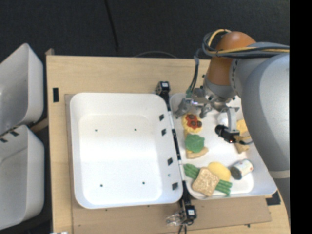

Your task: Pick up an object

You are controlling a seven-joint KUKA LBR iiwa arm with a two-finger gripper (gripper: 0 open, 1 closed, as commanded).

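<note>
Your bench [117, 74] is a pale, matt wooden board set against a dark floor, with two rounded white shapes [17, 130] at the far left edge and a thin black cable [109, 18] trailing across the dark ground behind. Two shallow white bins of smooth, glossy plastic with rounded corners sit side by side on it, joined by small black clips. The left bin [122, 150] shows a bare floor with a few small dots. The right bin [261, 182] holds your objects: a yellow piece topped with red [192, 124] near the back, a green leafy piece on a tan slab [195, 145] just in front of it, green pods [192, 170], a grainy square of toast [205, 182], a smooth yellow lemon shape [219, 169] and a small grey-and-white cylinder [241, 169] lying on its side.

The grey arm [263, 106] with its orange band reaches over the right bin, and the gripper [195, 107] hangs just above the yellow-and-red piece. You cannot tell from this slant how far it is open, nor whether it has hold of anything.
</note>
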